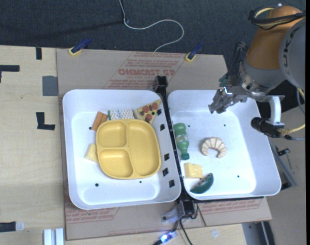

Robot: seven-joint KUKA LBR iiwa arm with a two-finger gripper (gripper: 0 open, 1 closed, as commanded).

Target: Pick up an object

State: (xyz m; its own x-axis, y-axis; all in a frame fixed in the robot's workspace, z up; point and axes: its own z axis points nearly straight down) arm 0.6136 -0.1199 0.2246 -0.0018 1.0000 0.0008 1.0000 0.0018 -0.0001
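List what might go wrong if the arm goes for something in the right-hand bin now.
1. The claw sits over the far end of the right white bin, apart from every item, so a straight descent would likely close on nothing.
2. The green plastic bottle lies against the divider wall, leaving little room for a finger.
3. The yellow cheese wedge touches the dark green piece; both may shift together.

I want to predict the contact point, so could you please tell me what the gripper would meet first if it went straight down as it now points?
Probably bare floor of the right white bin: the gripper hangs over its upper part; depth is uncertain.
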